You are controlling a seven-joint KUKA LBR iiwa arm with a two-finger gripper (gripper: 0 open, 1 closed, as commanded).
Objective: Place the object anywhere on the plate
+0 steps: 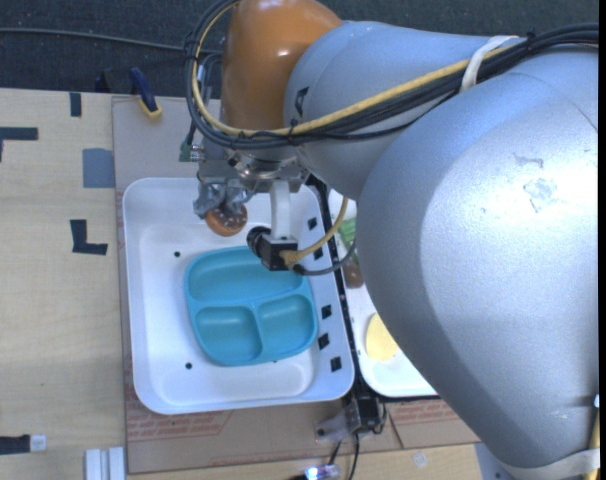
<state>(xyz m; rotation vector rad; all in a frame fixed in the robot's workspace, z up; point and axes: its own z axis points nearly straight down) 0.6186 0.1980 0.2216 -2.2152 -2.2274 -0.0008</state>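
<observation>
Left bin (148,298): white, shallow, holding a blue plate (251,305) with three compartments, all bare.
Object (224,222): small, round, orange-brown, just beyond the plate's far rim, over the bin floor, right under the end effector.
End effector (221,206): hanging above the far end of the left bin, at the object; pinching or merely touching, cannot tell.
Right bin (388,373): mostly hidden by the arm (463,218), something yellow (380,340) and something green (348,233) showing.
Bench (43,298): pale wood with dark tape marks.
</observation>
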